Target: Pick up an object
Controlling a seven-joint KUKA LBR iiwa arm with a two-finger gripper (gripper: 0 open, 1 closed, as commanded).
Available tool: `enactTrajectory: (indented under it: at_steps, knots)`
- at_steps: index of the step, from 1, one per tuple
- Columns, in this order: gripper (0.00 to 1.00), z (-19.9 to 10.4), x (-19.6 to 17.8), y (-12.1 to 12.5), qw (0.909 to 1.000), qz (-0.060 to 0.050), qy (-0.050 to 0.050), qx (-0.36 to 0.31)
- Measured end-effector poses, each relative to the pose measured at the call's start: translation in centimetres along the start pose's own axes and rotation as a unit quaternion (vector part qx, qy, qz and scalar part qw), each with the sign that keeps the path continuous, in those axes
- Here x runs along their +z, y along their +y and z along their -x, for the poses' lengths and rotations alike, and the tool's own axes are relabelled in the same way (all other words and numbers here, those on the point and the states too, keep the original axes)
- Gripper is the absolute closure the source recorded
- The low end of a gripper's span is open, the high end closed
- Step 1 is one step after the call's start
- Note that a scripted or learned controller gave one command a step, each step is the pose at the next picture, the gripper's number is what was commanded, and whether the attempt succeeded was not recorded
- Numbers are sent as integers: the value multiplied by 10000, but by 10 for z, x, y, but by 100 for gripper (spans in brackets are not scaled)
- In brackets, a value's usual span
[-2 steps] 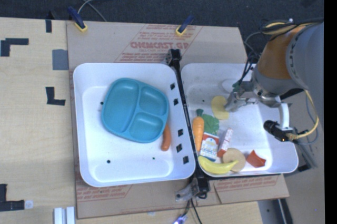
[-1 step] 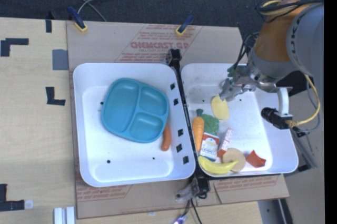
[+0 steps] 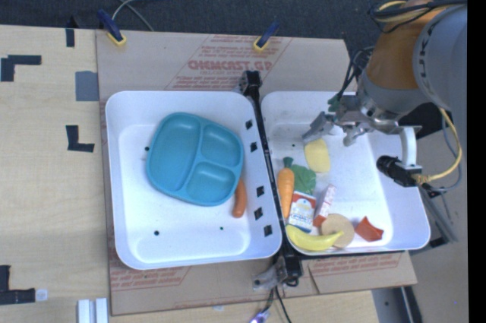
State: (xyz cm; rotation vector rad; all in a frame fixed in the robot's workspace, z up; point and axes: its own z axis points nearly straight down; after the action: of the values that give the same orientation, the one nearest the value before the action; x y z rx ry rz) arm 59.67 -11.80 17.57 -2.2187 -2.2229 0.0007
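Camera view: arm point(image 3: 414, 48) comes in from the right, orange band above the wrist, gripper point(image 3: 334, 133) over the back of the right bin point(image 3: 402, 226). Fingers look spread apart, one point(image 3: 315, 128) angling left, the other pointing down-right, nothing seen between them. Pale yellow lemon-like piece point(image 3: 318, 156) sits just below the left finger; contact can't be judged from this angle. Rest of the right bin's contents are bunched toward its front-left: carrot point(image 3: 285, 188) lying along the left wall, green leafy piece point(image 3: 304, 178) beside it, small red-and-white carton point(image 3: 301, 211) below that, a pink-white wrapped item point(image 3: 327, 200) next to the carton, banana point(image 3: 311, 240) at the front edge, a tan apple-like slice point(image 3: 339, 226) touching the banana, red piece point(image 3: 368, 229) just to its right. Left bin point(image 3: 121, 238) holds a blue sectioned tray point(image 3: 195, 159), tilted a bit, with a small orange sausage-shaped item point(image 3: 240, 200) at its lower right corner. Both bins rest on a cardboard sheet point(image 3: 220, 63) clipped at the back edge with two yellow-blue clamps point(image 3: 112, 30).
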Motion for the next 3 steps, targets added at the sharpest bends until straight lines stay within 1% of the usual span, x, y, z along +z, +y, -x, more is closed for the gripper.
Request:
enactTrajectory:
  at_steps: [1,2,3]
  knots:
    - [0,-4,88,5,10000,23,-7,2]
    - [0,23,87,-72,10000,15,-8,12]
    - [0,-13,89,-3,10000,37,-7,-4]
